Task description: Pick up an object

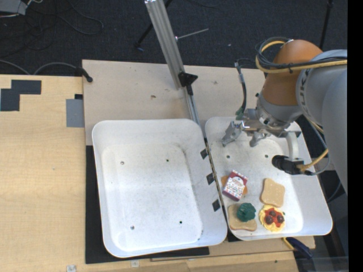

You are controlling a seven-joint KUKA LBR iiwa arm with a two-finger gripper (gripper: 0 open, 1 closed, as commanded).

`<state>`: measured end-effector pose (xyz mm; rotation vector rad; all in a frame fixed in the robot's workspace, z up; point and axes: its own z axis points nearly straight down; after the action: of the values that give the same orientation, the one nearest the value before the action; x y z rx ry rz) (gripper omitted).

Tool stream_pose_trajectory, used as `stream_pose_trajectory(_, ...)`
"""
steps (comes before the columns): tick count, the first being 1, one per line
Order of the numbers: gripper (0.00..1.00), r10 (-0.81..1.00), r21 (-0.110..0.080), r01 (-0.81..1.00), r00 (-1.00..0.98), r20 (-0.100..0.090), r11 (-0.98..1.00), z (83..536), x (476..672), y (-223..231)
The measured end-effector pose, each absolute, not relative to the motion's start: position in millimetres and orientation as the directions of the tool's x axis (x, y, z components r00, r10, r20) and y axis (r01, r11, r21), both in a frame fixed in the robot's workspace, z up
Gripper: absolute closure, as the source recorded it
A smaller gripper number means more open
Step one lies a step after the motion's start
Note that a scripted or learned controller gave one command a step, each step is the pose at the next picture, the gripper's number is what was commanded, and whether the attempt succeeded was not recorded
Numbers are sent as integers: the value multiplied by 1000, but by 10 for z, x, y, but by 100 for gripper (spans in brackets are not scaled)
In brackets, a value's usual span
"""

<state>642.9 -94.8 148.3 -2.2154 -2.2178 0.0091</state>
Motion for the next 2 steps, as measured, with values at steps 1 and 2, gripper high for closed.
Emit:
stream_pose_trajectory(1, 0, 1000, -9, 1000, 0, 1, 0, 941, 6410, -932)
stream_pose_trajectory(2, 100, 1000, -4, 1000, 3, 1, -3, 1078, 6426, -949)
